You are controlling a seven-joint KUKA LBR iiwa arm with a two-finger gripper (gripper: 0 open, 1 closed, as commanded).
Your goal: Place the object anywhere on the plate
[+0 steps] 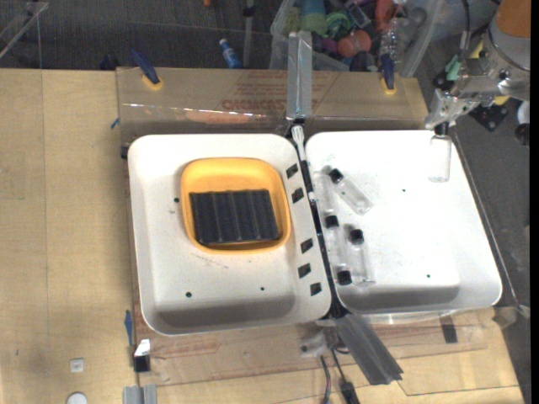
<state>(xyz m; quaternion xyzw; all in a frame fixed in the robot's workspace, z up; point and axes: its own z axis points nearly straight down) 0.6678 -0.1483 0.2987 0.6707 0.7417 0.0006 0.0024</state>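
Two white bins side by side on bench. Left bin (160, 251): yellow plate (234, 204) with dark ribbed insert, near centre. Right bin (421, 242): clear tubes with black caps (347, 225) along left wall, transparent, outlines hard to make out. Gripper (441, 123) at far right corner of right bin, arm cut off by frame edge. Clear object (438, 160) hangs just below fingertips; finger spread and grasp: cannot tell. Tote of coloured items (354, 15) far, partly cropped.
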